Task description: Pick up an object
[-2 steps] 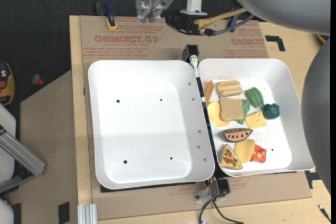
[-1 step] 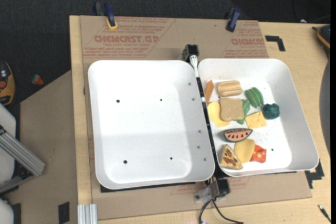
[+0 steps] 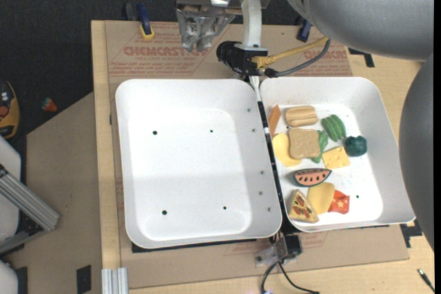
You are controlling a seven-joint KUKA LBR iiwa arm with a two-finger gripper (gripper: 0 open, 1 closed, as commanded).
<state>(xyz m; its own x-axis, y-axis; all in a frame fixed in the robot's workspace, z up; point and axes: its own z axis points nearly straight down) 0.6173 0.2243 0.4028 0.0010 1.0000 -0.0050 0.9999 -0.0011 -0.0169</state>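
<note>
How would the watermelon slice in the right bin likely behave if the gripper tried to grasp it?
The watermelon slice looks like moulded toy food, so probably stiff and light. It lies flat, so it seems unlikely to roll, but its low profile may give little to grip. The cheese wedge and bread slice sit close by, so a push would likely nudge them.

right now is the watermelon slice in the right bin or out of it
In. The watermelon slice lies flat inside the right bin, among the other toy foods.

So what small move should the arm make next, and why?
Probably swing the gripper toward the right bin and bring it above the toy food, for example the bread slice. The gripper hangs beyond the bins' far edge, over the cardboard, while all the objects lie in the right bin.
</note>
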